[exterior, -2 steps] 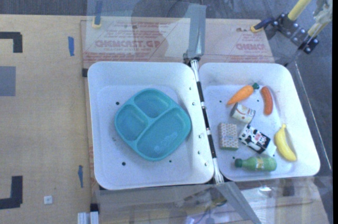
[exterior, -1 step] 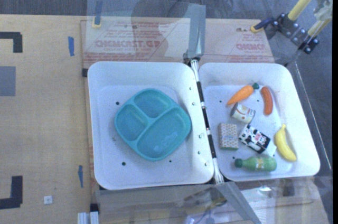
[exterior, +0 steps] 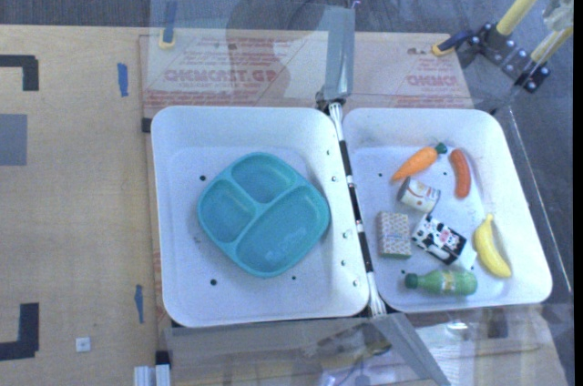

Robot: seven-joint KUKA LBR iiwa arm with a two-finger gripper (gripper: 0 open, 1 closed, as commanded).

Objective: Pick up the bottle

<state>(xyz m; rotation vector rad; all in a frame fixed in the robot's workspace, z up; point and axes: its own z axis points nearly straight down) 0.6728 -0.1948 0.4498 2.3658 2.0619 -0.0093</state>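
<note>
A: Green, lying on its side: that's the bottle (exterior: 443,282), and I'll place everything from it. It rests in the right bin (exterior: 519,284), close to that bin's near wall, cap pointing toward the divider between the two bins.

B: What crowds it?

A: A banana (exterior: 493,247) just up and to the right of its base. A black-and-white carton (exterior: 440,238) directly above it, near but apart. A speckled block (exterior: 394,233) up and to the left of the cap. Farther up from the bottle are a small can (exterior: 419,193), a carrot (exterior: 418,162) and a sausage (exterior: 461,172). Well to its left, in the other bin, sits a teal plate (exterior: 264,213).

B: And the pincer?

A: I can't tell how it stands or whether it has anything; the bottle itself lies free in the bin.

B: So how should the pick go?

A: My judgement: come straight down over the bottle's middle, span across its narrow width and not along its length, and mind the near wall and the carton. A round body may roll, so centre the grip.

B: Any writing?

A: Red lettering on the clear sheets far above the bottle, mirrored and too faint to read. The bottle's label is too small to read.
</note>
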